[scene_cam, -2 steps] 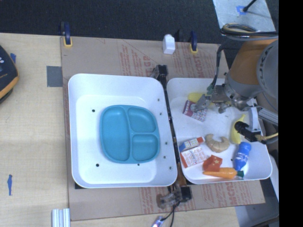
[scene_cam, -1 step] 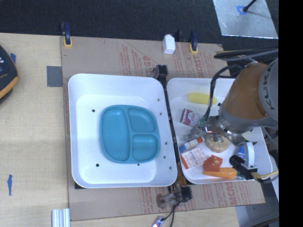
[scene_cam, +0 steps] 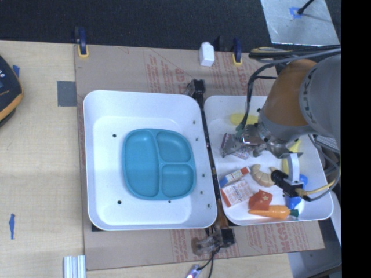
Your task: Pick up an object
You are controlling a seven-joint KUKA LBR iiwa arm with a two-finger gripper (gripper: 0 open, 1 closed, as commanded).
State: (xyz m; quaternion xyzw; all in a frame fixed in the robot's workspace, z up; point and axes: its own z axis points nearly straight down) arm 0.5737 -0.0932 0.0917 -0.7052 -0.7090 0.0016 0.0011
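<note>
Hand [scene_cam: 233, 144] sat low in the right bin [scene_cam: 215, 172], at its upper-left part, metal fingers pointing toward 9 o'clock. Could not tell how far the fingers stood apart, nor whether anything sat between them; glare and clutter hid it. No target named, so nearest pickable things counted: small red-and-white box [scene_cam: 233, 178] lay just below the hand at 6 o'clock, long axis running roughly 8 to 2 o'clock. Second red-and-white packet [scene_cam: 235, 193] beyond it, same direction. Red piece [scene_cam: 261, 200] and orange carrot [scene_cam: 270, 212] lay further off toward 5 o'clock, carrot's long axis near 9 to 3. Yellow item [scene_cam: 237, 119] at 12 o'clock, near the hand. Left bin [scene_cam: 95, 155] held a blue divided tray [scene_cam: 158, 163], well apart at 9 o'clock. Judged: box was closest candidate, a short drop toward 6 o'clock.
</note>
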